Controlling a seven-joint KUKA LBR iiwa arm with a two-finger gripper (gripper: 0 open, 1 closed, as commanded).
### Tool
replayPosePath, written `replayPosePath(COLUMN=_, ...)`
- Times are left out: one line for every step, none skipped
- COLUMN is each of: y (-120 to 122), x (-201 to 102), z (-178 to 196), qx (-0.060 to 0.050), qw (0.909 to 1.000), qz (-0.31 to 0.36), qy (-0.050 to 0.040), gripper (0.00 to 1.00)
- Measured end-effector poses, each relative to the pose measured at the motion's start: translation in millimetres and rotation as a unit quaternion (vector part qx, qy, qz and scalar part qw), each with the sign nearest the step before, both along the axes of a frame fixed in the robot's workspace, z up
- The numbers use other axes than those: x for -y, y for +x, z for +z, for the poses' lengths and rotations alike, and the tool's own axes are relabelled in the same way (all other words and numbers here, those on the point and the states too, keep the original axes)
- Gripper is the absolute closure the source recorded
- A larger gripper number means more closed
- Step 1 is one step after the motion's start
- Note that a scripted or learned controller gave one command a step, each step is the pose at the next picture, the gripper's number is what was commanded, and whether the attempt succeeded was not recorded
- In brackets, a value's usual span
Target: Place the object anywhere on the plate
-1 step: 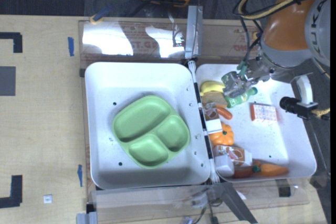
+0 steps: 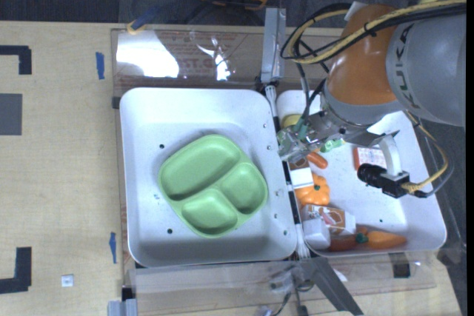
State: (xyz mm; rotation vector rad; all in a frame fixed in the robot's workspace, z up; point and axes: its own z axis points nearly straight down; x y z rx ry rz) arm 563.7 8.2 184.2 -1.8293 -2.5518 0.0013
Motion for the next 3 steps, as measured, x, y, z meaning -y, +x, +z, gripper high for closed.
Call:
replayPosePath(y=16.6, x=-53.6, z=26.1, qx=0.003, qw=0.9978, qz=0.066, qy=-0.0003, gripper=1.00)
replayPosePath(y=-29.3, x=-43.8, z=25.9, qx=-0.001, qw=0.9990, qz=-0.044, qy=0.0000, gripper=1.00)
replayPosePath(y=-13.9, x=-132.2, z=-2.1, qx=0.002, qw=0.9982, qz=0.061, qy=-0.0002, gripper=1.00)
